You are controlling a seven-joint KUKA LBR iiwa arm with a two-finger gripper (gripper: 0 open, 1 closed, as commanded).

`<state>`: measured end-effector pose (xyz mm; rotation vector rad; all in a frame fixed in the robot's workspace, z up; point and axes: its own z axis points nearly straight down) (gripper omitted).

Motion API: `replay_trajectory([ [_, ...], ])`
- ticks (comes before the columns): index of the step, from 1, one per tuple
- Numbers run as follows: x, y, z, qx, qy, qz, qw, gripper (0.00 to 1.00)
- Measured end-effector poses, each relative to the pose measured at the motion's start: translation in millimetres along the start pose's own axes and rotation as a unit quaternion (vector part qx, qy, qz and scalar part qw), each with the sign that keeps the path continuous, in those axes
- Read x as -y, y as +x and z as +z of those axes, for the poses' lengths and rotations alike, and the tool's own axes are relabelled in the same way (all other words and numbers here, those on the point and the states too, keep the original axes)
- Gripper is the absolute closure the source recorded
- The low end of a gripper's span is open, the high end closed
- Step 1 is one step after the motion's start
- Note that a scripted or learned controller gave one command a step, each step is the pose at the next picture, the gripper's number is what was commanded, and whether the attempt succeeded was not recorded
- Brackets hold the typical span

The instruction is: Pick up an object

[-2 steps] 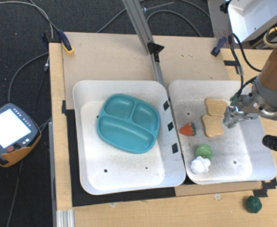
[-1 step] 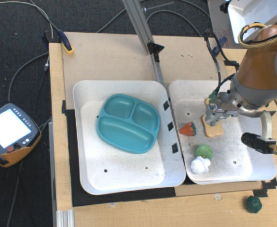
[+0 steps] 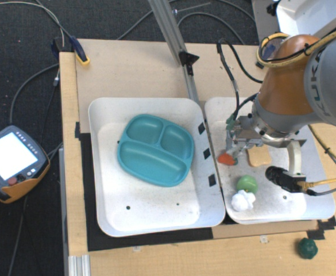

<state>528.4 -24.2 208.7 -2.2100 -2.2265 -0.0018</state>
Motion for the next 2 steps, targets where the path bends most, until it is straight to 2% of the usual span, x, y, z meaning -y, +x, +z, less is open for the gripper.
replay_trajectory([
  [1, 1.8, 53.0, 5.8, 0.0, 0.0, 0.0, 1.0, 1.0],
  [2, 9.0, 104.1, -12.2, 0.001, -0.002, 0.0, 1.0, 1.0],
])
